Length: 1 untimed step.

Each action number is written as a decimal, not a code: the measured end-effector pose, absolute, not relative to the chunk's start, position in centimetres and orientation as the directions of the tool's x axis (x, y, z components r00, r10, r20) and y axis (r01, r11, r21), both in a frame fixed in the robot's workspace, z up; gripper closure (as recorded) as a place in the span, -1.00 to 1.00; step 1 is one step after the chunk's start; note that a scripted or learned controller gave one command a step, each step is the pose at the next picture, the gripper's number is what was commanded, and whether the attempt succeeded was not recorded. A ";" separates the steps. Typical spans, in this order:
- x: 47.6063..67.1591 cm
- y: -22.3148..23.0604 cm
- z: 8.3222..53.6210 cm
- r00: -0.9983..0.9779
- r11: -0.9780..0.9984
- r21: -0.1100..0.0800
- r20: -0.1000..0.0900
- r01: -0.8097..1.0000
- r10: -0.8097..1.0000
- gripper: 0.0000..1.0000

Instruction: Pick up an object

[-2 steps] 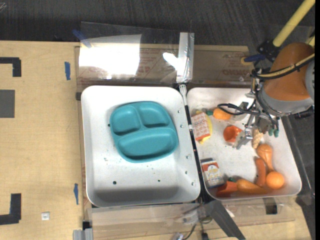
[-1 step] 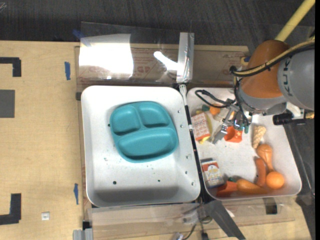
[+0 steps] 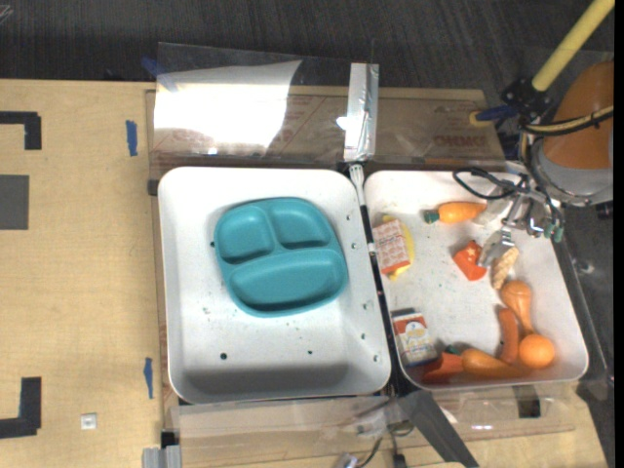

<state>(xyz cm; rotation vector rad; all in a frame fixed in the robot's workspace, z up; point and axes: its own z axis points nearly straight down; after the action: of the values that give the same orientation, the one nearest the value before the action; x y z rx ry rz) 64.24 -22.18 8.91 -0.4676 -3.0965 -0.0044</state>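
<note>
My gripper (image 3: 504,245) hangs low over the right bin (image 3: 575,305), near its right-hand side, on the grey arm with the orange band (image 3: 583,115). Just left of it lies a small red piece (image 3: 469,261), very close to the gripper's tip. A tan pear-shaped item (image 3: 517,298) sits just below the gripper. An orange carrot (image 3: 458,213) lies toward the bin's back. A yellow and red snack packet (image 3: 392,245) lies at the bin's left wall. I see nothing held in the gripper.
The right bin's front holds a small printed box (image 3: 414,334), a long carrot (image 3: 487,362), an orange ball (image 3: 536,351) and a reddish sausage shape (image 3: 507,328). A teal divided plate (image 3: 281,253) lies in the left bin (image 3: 195,339). Black cables (image 3: 483,176) trail over the back rim.
</note>
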 end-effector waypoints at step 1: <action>57.2 -22.3 8.9 -0.981 0.981 0.000 -0.008 0.193 0.193 -1.00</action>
<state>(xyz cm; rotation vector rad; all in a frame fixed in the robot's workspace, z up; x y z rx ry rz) 57.21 -22.34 8.91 -0.3051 -3.1350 0.0005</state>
